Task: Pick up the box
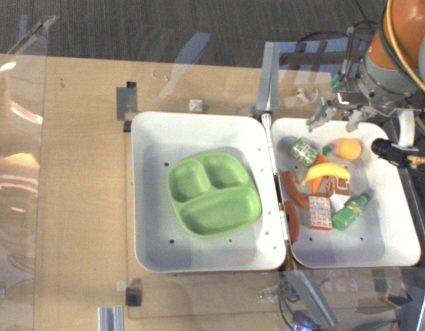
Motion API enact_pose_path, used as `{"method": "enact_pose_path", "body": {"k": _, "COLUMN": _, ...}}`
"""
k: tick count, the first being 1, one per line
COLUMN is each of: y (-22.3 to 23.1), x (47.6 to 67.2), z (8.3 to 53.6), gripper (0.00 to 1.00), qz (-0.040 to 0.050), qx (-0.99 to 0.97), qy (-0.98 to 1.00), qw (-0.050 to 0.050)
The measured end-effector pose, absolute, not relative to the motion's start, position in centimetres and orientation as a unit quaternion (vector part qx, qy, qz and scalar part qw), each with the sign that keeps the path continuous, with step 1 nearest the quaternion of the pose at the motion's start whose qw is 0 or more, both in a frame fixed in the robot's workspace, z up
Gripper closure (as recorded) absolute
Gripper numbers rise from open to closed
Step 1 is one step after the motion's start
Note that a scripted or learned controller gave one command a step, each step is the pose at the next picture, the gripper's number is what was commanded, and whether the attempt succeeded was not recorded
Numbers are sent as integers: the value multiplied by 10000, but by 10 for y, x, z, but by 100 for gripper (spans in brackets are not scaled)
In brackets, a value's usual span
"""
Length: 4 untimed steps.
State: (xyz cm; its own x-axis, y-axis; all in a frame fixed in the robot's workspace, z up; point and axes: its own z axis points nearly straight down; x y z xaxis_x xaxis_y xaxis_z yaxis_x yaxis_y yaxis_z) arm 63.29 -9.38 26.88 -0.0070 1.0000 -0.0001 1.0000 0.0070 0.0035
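The box (320,212) is a small red and white carton lying flat near the middle of the right bin (398,254). A green bottle (350,212) lies beside it and a banana (326,174) just beyond it. My gripper (334,121) hangs over the far rim of the right bin, well beyond the box and clear of it. Its two fingers (315,122) are spread open with nothing between them.
The right bin also holds a small can (304,152), an orange (348,149), two sausages (293,188) along its left wall and a brown-red item (338,187) under the banana. In the left bin (150,247) lies a green divided plate (213,195).
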Motion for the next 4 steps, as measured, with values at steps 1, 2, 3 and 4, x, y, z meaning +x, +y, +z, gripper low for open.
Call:
{"method": "enact_pose_path", "body": {"k": 1, "y": -108, "x": 626, "z": 141, "gripper": 0, "qz": 8, "qx": 6725, "qy": 7401, "qw": 11}}
{"method": "enact_pose_path", "body": {"k": 2, "y": -131, "x": 668, "z": 92, "gripper": 0, "qz": 39, "qx": 6359, "qy": 7717, "qw": 57}}
{"method": "enact_pose_path", "body": {"k": 3, "y": -130, "x": 670, "z": 106, "gripper": 100, "qz": 56, "qx": 6349, "qy": 7725, "qw": 97}}
{"method": "enact_pose_path", "body": {"k": 4, "y": -88, "x": 644, "z": 95, "gripper": 100, "qz": 68, "qx": 6352, "qy": 7723, "qw": 90}}
